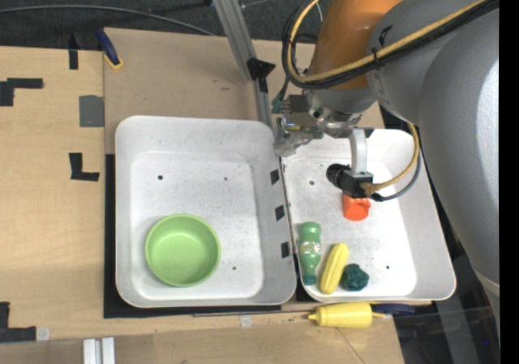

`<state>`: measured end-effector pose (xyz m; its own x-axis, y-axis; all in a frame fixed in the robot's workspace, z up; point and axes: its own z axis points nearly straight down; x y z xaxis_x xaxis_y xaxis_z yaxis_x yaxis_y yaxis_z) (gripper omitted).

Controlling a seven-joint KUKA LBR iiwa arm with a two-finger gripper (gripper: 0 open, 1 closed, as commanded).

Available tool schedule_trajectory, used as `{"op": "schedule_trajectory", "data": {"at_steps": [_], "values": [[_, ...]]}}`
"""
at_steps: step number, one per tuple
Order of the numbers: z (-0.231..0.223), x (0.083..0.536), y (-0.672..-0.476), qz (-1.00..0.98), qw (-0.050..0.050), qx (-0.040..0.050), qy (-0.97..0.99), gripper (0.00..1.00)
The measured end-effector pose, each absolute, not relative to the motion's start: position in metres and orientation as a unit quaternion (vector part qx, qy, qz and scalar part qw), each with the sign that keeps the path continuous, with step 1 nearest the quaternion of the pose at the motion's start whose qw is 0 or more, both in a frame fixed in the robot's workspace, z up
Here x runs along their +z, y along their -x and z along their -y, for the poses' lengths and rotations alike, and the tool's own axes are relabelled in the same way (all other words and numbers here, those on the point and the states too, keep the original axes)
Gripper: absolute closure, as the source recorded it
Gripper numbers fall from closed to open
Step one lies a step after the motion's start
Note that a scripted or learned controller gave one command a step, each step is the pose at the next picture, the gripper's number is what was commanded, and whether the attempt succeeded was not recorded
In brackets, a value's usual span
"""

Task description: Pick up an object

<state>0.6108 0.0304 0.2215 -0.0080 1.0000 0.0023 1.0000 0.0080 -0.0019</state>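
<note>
Gripper (286, 135) of the grey arm sits low over the far left corner of the right shallow white bin (393, 245), close to the wall it shares with the left shallow white bin (203, 172). I cannot tell whether it is open or closed, and nothing can be seen caught in it.

The candidates for picking all lie in the right bin. A small orange-red rounded object (355, 207) rests near the bin's middle, apart from the gripper and nearer the front. Toward the front left corner is a cluster: a pale green bottle-shaped object (309, 242), a yellow banana-shaped piece (332, 267) just beside it and seemingly touching, and a dark teal lumpy object (354, 277) against the banana shape's right side.

Farther out, a lime-green plastic bowl (182, 250) stands upright in the front of the left bin, and a yellow plastic bottle-like thing (344, 315) lies on the tan bench (49, 216) just in front of the right bin.

By my reading, the task is barely begun. Every object rests on a surface, and none is lifted. What is left is the whole pick: settling over one item, closing on it and raising it clear.
</note>
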Motion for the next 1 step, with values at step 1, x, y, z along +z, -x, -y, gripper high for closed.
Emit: {"op": "schedule_trajectory", "data": {"at_steps": [1], "values": [[-0.0811, 0.2333, -0.5917, 0.710, 0.002, 0.0004, 0.705, 1.00]]}}
